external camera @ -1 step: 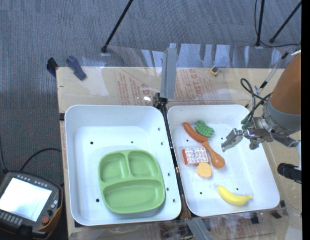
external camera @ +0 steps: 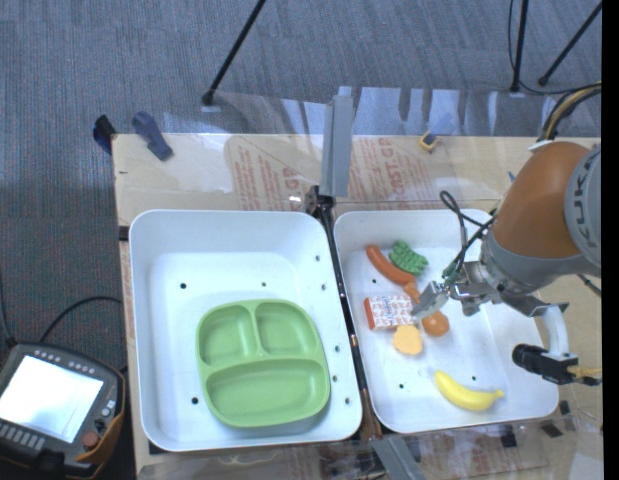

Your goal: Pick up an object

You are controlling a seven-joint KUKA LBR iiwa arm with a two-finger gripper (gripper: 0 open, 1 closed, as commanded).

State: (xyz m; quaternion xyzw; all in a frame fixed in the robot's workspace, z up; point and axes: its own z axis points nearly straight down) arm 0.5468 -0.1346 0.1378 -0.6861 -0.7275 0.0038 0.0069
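The right bin [external camera: 519, 363] holds several toy foods. A red-and-white packet [external camera: 389, 311] lies beside an orange-red ball [external camera: 436, 324] and an orange round piece [external camera: 408, 341]. A long orange carrot-like piece [external camera: 386, 264] and a green leafy piece [external camera: 409, 258] lie further back. A yellow banana [external camera: 467, 391] rests near the front edge. My gripper [external camera: 449, 302] hangs low over the middle of this bin, just above and behind the orange-red ball. It is open, with nothing between its fingers [external camera: 428, 303].
The left bin [external camera: 169, 268] carries a green divided plate [external camera: 263, 363]. A grey upright post [external camera: 337, 153] stands behind the wall between the bins. A black part of the arm's gear [external camera: 539, 360] sits over the right bin's right side.
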